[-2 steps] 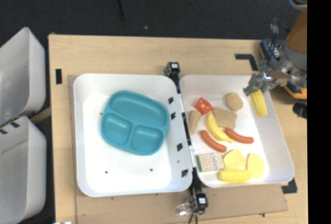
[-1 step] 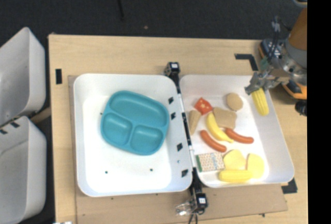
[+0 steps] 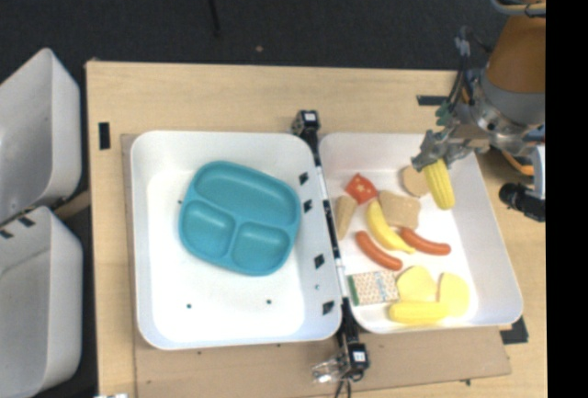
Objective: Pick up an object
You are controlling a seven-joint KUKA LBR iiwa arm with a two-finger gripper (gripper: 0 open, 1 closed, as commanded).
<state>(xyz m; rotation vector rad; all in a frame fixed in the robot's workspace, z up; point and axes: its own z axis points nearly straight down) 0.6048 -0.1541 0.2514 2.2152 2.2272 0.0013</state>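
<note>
Yellow toy food [image 3: 418, 312] lies at the bottom of the right bin [image 3: 501, 244], close to us. Higher up, at the upper right, the pincer [image 3: 441, 148] sits low over the toy corn [image 3: 440, 182] and seems to touch its top end. I cannot tell its grip. Next it must squeeze the corn and lift straight up.

You won't find a readable word, number or brand anywhere on the bench. The nearest thing to print is the small patterned packet [image 3: 372, 287] in the right bin [image 3: 496, 267], just beside the divider between the bins; its surface carries faint speckled marks, too small and blurred for you to make out as letters or figures.
</note>
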